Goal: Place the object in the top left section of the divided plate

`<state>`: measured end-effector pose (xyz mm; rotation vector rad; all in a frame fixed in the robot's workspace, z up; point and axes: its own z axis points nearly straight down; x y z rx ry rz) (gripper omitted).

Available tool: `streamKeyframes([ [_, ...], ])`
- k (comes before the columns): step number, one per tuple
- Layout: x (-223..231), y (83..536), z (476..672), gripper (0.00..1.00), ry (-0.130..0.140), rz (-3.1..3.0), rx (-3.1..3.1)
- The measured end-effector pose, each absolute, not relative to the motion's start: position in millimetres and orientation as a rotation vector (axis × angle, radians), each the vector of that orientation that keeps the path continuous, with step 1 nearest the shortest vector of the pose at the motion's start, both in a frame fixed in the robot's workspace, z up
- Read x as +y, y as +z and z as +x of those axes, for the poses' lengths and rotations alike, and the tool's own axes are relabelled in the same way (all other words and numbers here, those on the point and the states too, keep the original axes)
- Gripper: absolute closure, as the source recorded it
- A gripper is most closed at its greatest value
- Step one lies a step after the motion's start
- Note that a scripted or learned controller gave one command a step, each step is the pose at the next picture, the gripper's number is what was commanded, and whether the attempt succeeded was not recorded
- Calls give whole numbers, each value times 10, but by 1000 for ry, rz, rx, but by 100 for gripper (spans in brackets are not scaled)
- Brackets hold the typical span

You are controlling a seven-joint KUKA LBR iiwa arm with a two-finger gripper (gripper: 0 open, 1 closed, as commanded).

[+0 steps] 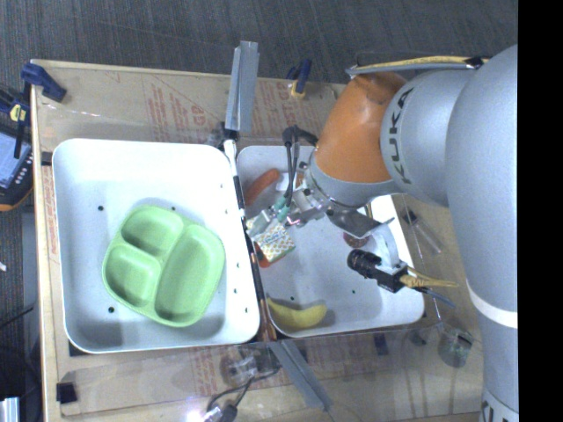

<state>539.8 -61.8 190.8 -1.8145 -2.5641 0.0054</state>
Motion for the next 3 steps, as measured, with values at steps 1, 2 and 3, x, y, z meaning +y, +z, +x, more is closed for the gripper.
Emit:
streamKeyframes([
  [1,342,1908,4786,100,6,-1741,-2611],
  [2,768,2407,4770,100,-1,-1445,-2791],
  [3,1046,2635,4767,100,0,-1041,-2964],
])
